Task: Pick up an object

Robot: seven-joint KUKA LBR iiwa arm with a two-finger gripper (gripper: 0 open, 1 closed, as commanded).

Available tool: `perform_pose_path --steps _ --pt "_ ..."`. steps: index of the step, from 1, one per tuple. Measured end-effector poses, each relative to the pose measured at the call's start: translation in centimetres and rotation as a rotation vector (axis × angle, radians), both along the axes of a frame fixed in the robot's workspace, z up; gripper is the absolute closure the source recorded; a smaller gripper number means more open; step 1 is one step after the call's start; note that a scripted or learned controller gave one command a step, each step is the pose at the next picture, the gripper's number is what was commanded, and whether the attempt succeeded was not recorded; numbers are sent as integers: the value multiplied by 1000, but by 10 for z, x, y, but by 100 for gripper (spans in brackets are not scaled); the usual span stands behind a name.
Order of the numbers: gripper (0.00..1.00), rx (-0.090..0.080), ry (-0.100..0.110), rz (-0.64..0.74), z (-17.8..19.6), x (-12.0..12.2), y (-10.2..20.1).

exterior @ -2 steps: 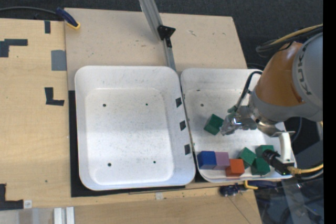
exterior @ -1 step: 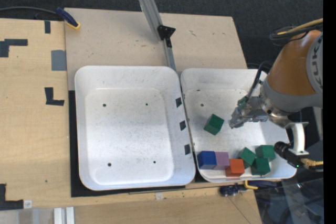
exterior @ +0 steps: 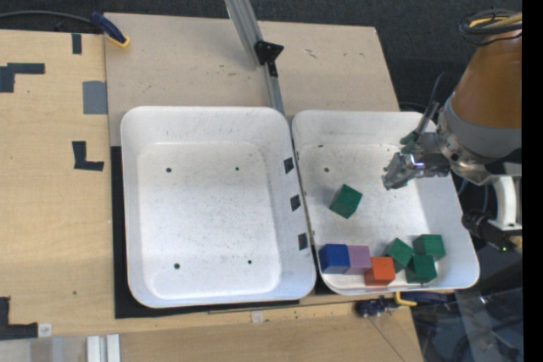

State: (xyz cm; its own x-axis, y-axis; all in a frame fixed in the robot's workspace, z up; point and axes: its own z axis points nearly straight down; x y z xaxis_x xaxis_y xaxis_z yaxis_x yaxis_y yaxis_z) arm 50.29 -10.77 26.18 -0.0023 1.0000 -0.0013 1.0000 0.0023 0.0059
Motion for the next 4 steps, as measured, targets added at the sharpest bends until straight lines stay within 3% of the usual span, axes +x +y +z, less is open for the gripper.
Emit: perform_pose_path --steps 4 --pt "100 2 5 3 -9 122 189"
